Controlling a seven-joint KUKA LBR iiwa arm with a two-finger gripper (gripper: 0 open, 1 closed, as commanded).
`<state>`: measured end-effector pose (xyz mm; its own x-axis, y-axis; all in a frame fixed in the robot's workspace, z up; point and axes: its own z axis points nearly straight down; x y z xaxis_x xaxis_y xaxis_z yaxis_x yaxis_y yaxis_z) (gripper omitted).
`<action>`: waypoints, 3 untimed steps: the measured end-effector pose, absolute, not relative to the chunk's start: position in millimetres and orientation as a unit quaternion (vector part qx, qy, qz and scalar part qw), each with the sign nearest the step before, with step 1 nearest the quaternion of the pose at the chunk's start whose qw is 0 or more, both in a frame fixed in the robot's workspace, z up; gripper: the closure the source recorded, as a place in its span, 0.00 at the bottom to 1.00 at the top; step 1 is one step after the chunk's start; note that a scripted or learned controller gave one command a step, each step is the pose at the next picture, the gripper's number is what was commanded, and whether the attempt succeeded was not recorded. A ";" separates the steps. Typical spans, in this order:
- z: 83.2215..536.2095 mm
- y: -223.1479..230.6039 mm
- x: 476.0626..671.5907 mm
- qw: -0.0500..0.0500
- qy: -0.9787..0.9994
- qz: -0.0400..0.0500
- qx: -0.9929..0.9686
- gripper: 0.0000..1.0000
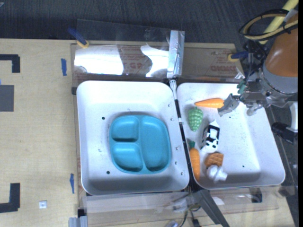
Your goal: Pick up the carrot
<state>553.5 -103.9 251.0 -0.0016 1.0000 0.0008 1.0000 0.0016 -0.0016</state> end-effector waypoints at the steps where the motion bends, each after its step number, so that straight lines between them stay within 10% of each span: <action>1: 182.4 -117.2 631.0 0.000 -0.637 0.001 -0.771 0.00; 3: 99.1 -140.6 671.5 -0.007 -0.615 -0.004 -0.789 0.00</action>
<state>671.5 -140.6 99.1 0.2445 0.9697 -0.0029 0.9695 -0.2444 0.0167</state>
